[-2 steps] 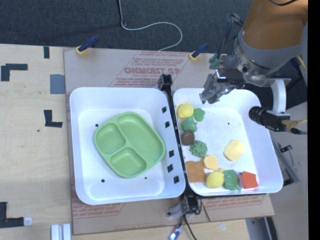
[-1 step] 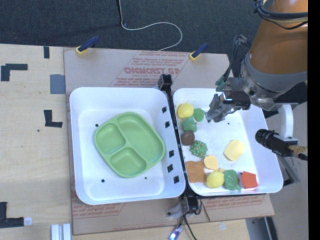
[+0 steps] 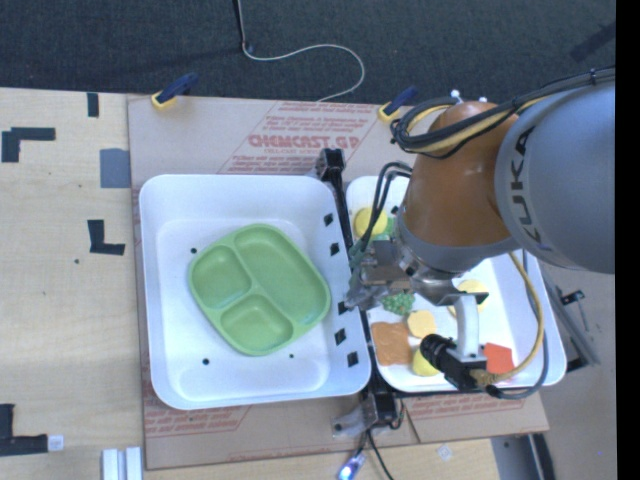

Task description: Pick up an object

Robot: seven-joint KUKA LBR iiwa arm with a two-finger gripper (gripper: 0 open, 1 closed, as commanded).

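The right bin (image 3: 527,286) holds several small food-shaped toys: a yellow piece (image 3: 368,222) near its far left corner, a green piece (image 3: 399,302), a yellow piece (image 3: 423,324), an orange-brown slab (image 3: 391,343) and a red-orange block (image 3: 498,356). The grey and orange arm (image 3: 470,183) hangs over this bin and hides much of it. My gripper (image 3: 372,280) is low at the bin's left side, just left of the green piece. Nothing is visibly held.
The left bin (image 3: 165,268) holds a green three-compartment tray (image 3: 258,288). A black divider with clips (image 3: 340,238) runs between the bins. Both stand on a cardboard sheet (image 3: 290,138) with clamps at its far corners. A cable (image 3: 300,53) lies beyond.
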